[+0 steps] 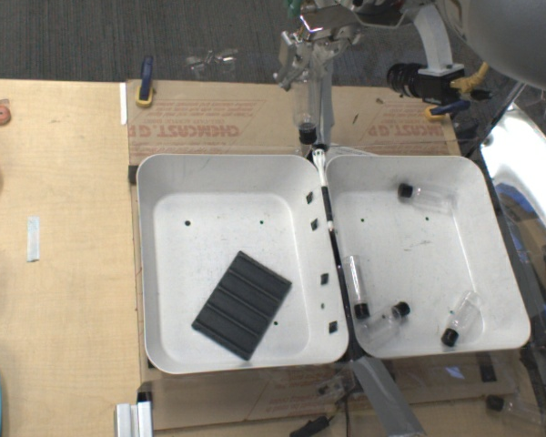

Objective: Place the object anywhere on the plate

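A clear vial with a black cap (306, 126) hangs upright, clamped between the fingers of the pincer (311, 55), above the far rim where both bins meet. The left bin (155, 244) contains the dark ribbed plate (243, 304). The right bin (491, 235) contains four more vials (356, 289), scattered apart.

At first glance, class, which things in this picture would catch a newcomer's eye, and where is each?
The dark ridged plate stands out most, lying at a slant on the floor of the left bin. Next come the small clear vials with black caps scattered in the right bin. Above the bins' far edge hangs the claw, with a clear black-capped vial upright below it.
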`<state>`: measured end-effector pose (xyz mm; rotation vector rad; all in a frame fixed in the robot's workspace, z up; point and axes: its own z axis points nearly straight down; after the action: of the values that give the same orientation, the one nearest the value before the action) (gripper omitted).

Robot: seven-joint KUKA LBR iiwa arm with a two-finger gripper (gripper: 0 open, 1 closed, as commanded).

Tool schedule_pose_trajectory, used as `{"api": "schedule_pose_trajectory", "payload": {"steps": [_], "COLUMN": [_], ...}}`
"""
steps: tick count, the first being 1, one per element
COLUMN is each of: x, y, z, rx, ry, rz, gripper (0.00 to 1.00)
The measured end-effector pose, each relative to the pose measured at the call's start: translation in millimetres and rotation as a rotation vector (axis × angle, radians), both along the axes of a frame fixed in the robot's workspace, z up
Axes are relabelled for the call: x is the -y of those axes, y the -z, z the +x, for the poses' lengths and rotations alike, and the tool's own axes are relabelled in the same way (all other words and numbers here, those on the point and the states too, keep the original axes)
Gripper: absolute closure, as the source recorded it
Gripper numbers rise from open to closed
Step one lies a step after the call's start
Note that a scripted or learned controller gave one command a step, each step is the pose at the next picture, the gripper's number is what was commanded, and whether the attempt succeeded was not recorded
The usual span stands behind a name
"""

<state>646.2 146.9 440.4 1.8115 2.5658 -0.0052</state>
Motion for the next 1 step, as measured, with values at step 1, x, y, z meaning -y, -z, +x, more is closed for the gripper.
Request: {"api": "schedule_pose_trajectory", "payload": {"steps": [1], "x": [-71.9], "y": [138.9], "z": [12.9], "rx": [-0.002], "ry": [-0.177], "rz": [0.001], "gripper": [1.0]}}
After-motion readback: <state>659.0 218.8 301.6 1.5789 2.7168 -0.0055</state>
